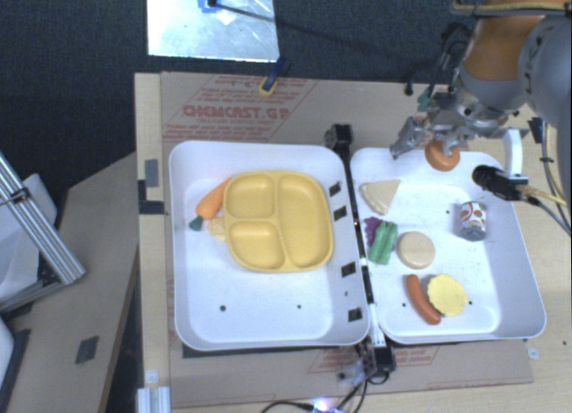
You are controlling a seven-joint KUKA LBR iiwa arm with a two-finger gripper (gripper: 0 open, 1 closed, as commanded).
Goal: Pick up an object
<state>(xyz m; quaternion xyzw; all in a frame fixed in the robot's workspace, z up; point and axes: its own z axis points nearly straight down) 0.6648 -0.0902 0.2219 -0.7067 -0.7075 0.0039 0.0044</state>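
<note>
Nearest in the right white bin [523, 308]: a red sausage [421, 299] touching a flat yellow disc [446, 295]. Just beyond these, a round beige cookie [416, 249] beside a green ridged pickle [383, 241], with a small printed can [471, 220] toward the bin's right wall. Farther back, a pale cheese wedge [381, 194]. At the far edge of that bin, a round orange fruit-like piece [441, 155] right under the hand [438, 139]. Cannot tell whether the hand is spread or pinching. In the left bin, a yellow divided plastic tray [273, 221] with an orange carrot [212, 198] beside it. Probably at the grasp step over the orange piece; next, a firm closing and straight lift, judging by position.
</note>
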